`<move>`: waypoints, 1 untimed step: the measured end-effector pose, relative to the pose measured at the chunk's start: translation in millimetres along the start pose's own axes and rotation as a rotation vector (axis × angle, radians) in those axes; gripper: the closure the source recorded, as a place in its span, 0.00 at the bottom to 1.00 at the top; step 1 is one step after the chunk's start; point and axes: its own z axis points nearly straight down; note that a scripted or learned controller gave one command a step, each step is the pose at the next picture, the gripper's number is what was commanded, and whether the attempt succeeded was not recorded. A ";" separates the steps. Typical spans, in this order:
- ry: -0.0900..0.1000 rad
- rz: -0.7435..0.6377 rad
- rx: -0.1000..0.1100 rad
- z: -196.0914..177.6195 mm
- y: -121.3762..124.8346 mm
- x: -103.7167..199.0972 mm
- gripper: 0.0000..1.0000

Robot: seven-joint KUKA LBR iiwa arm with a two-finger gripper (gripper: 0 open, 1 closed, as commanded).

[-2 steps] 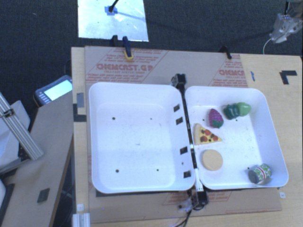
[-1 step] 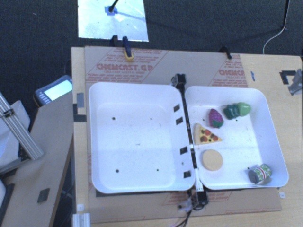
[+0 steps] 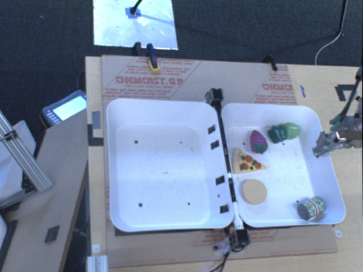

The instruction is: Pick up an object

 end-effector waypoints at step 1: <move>-0.005 -0.010 -0.027 -119.2 3.1 62.4 1.00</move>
